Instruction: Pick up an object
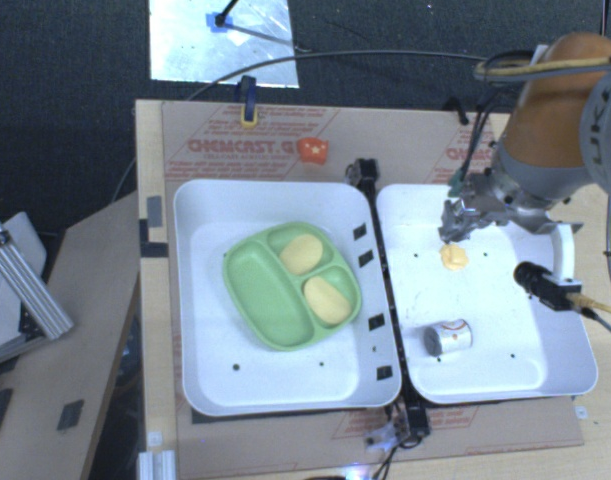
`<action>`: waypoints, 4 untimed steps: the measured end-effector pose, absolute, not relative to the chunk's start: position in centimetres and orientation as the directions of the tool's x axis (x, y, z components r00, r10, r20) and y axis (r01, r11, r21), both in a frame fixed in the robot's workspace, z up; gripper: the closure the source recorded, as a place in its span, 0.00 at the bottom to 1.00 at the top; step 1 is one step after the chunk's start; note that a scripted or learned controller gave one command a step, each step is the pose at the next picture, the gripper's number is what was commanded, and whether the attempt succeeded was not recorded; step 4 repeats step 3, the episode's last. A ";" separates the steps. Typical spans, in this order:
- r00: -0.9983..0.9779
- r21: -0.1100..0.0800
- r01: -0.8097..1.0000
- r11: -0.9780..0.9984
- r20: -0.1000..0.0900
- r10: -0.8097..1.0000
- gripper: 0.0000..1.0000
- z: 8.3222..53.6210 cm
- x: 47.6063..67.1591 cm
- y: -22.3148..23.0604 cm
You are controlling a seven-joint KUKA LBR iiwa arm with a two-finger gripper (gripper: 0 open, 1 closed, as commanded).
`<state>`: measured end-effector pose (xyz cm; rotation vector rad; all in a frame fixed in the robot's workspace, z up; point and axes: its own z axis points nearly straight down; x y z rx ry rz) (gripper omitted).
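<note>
A small yellow object (454, 257) lies in the right bin (485, 368), toward its back. My gripper (453, 228) hangs just above and behind it, fingers pointing down at it; the object is below the fingertips, not clearly between them. A small silver can (448, 336) lies on its side nearer the front of the same bin. In the left bin (215, 368) sits a green divided plate (255, 288) with two yellow food pieces (303, 253) (327, 299) in its right compartments.
A black divider with clips (380, 268) runs between the bins. A black and white fixture (545, 283) reaches over the right bin's right side. A small orange item (312, 150) lies on the cardboard behind the bins.
</note>
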<state>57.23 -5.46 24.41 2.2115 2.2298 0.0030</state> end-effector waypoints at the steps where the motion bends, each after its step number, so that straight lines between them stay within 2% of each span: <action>1: -0.010 0.003 1.000 0.010 0.001 1.000 1.00 24.1 59.5 0.4; 3: -0.009 0.003 1.000 0.009 0.002 1.000 1.00 23.9 61.9 10.3; 4: -0.009 0.003 1.000 0.009 0.002 1.000 1.00 23.9 61.9 10.3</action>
